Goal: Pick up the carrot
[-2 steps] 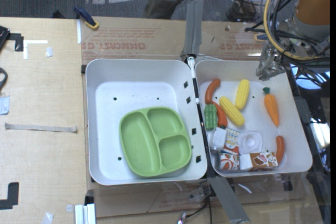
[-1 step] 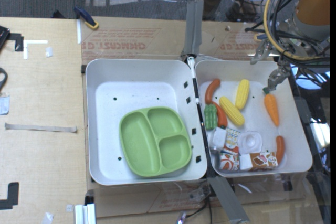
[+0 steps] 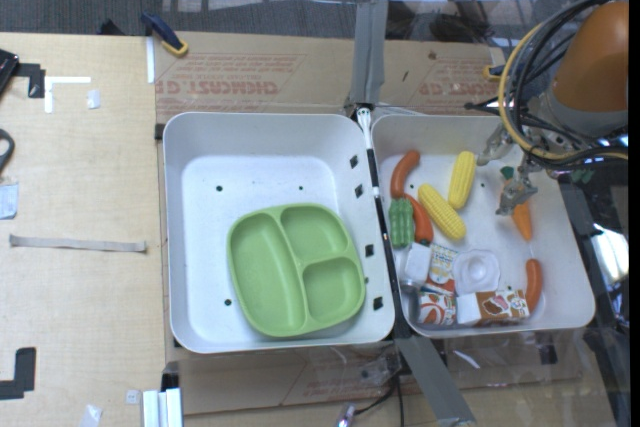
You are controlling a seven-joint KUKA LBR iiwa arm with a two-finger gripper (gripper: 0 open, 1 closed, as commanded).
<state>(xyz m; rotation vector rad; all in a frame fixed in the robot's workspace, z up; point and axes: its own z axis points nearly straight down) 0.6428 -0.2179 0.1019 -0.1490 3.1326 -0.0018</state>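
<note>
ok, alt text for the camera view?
The gripper hangs in the right bin, its tips at a small carrot; corn cobs, sausages and packets lie nearby. The left bin holds a green divided tray.

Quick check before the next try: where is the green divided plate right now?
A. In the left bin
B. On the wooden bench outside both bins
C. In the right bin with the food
A: the green divided plate lies on the floor of the left bin, apart from the food in the right bin.
</note>
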